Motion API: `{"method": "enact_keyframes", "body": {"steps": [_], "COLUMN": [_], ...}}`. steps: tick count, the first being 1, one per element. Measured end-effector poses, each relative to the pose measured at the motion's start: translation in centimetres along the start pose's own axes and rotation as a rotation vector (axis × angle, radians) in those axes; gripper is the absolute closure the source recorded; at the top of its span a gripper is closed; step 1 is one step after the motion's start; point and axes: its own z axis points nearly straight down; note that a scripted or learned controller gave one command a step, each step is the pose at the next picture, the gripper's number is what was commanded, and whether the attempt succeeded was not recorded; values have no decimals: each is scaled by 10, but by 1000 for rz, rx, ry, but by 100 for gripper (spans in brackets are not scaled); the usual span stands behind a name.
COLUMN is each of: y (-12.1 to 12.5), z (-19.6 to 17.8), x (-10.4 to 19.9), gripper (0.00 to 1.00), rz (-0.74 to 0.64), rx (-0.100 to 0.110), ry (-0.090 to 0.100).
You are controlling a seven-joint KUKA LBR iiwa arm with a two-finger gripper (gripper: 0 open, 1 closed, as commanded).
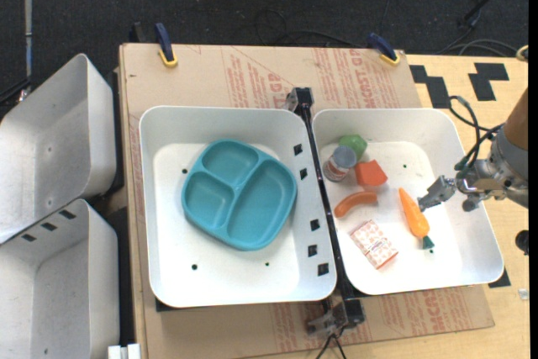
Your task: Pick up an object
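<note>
Over the right bin (pixel 471 261), gripper (pixel 450 191), grip state unclear, beside the carrot (pixel 413 215).

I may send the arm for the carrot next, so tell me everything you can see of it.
The carrot is a toy by its look, smooth orange plastic, with a small dark green tip at its lower end. It lies flat on the floor of the right bin, slanting from upper left to lower right, right of centre. It looks clear of the other items: the orange curved piece and the patterned packet lie to its left. The gripper sits close by its right side.
</note>
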Motion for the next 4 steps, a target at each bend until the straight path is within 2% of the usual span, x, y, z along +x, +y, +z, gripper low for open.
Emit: {"method": "enact_keyframes", "body": {"steps": [1, 2, 3, 4], "y": [3, 1, 1, 2], "z": [-7, 57, 106, 93], "x": [0, -1, -1, -1], "gripper": [0, 0, 0, 100], "rz": [-4, -1, -1, -1], "rx": [-13, -7, -10, -14], "ry": [-4, -1, -2, -4]}}
